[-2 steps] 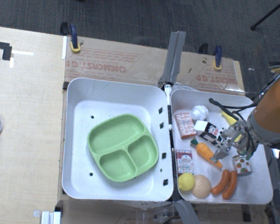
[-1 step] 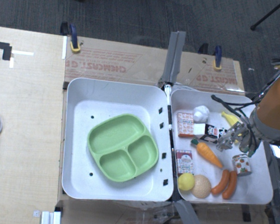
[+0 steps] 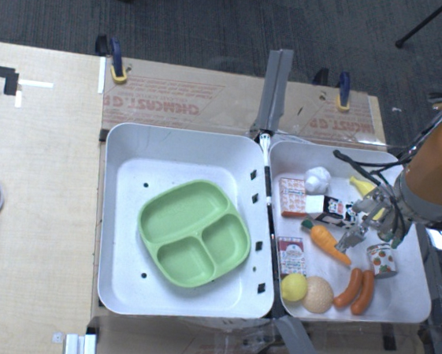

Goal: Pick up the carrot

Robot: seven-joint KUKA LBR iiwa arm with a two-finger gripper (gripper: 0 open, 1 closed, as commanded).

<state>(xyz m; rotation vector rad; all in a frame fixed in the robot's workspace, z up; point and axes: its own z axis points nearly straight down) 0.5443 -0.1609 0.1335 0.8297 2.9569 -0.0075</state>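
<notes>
Pale wood surface (image 3: pixel 37 191) with a cardboard sheet (image 3: pixel 214 100) clamped at its far edge, dark carpet behind. Two white bins sit side by side on it. Left bin (image 3: pixel 114 279) holds a green divided plate (image 3: pixel 192 232), tilted a bit off square.

Right bin (image 3: pixel 413 301) is the cluttered one. Landmark: the carrot (image 3: pixel 329 243), lying flat near the bin's middle, green top toward the left bin, orange tip toward the near right. Relative to the carrot:
- far side, left: small red-and-white packet (image 3: pixel 291 196); a white crumpled lump (image 3: pixel 318 177) beyond that
- near side, left: second red-and-white packet (image 3: pixel 292 257), then a lemon (image 3: pixel 293 287) and a tan round thing (image 3: pixel 318 294) touching each other
- near side, right: two sausages (image 3: pixel 356 289) side by side
- right: small printed cup (image 3: pixel 383 262) on its side
- far side, right: yellow thing (image 3: pixel 362 185), partly under the arm

Arm comes in from the right, orange band above the wrist. Gripper (image 3: pixel 355 233) sits just right of the carrot, close to its tip end. Jaws: cannot tell whether released or clenched, too much cable and metal clutter. Nothing visibly between them; carrot rests on the bin floor.
</notes>
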